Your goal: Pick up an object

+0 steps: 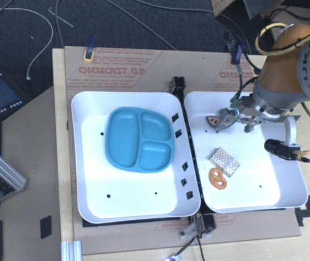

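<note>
The claw (224, 119) hovers low in the right-hand shallow white bin (285, 192) — whether its grip is apart or together, I cannot tell — above a small silver patterned packet (223, 161) and brown pretzel (217, 178).

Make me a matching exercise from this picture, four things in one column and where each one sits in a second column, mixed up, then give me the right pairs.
Things:
1. blue divided plate
2. pretzel
3. patterned packet
4. gripper

Places:
A. near the right bin's front, just in front of the packet
B. over the right bin's far part
C. in the left bin
D. mid right bin, just behind the pretzel

Pairs: 1-C, 2-A, 3-D, 4-B
</note>
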